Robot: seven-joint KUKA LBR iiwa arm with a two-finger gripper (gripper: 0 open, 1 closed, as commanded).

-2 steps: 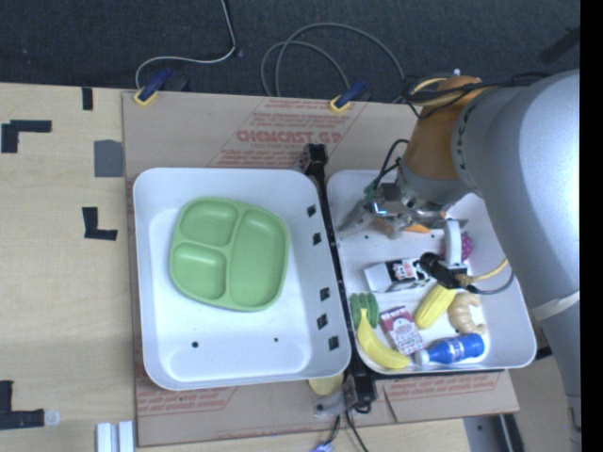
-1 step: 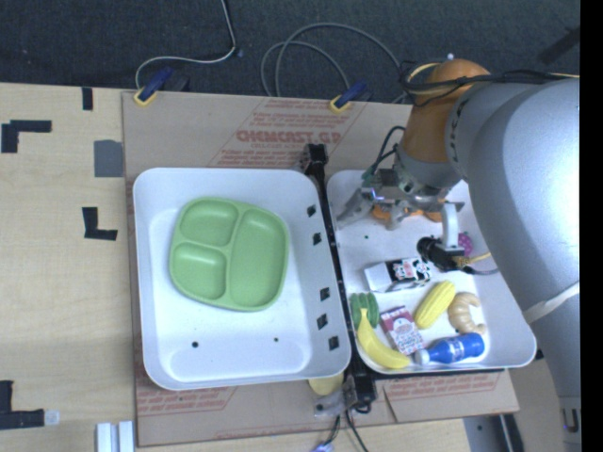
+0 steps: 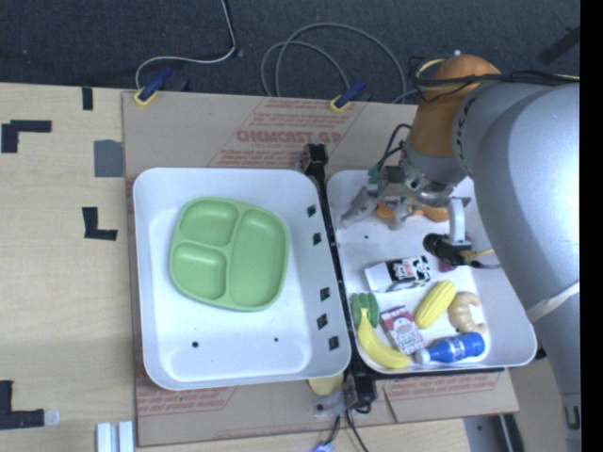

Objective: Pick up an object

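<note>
My gripper (image 3: pixel 380 202) hangs over the far end of the right bin (image 3: pixel 521 332), near the divider between the bins. An orange object (image 3: pixel 434 213) lies right under it, partly hidden by the gripper, and I cannot tell whether they touch. Closer to the front lie a white carton with black print (image 3: pixel 399 272), a yellow corn cob (image 3: pixel 434 303), a banana (image 3: pixel 374 343), a small green item (image 3: pixel 365 306), a red and white box (image 3: pixel 403 331), a blue bottle (image 3: pixel 456 348) and a tan piece (image 3: pixel 465 311).
The left bin (image 3: pixel 155 252) holds a green divided plate (image 3: pixel 229 252). The arm's large grey body (image 3: pixel 532 186) overhangs the right bin's right side. Cables (image 3: pixel 311 55) lie on the dark surface behind the bench.
</note>
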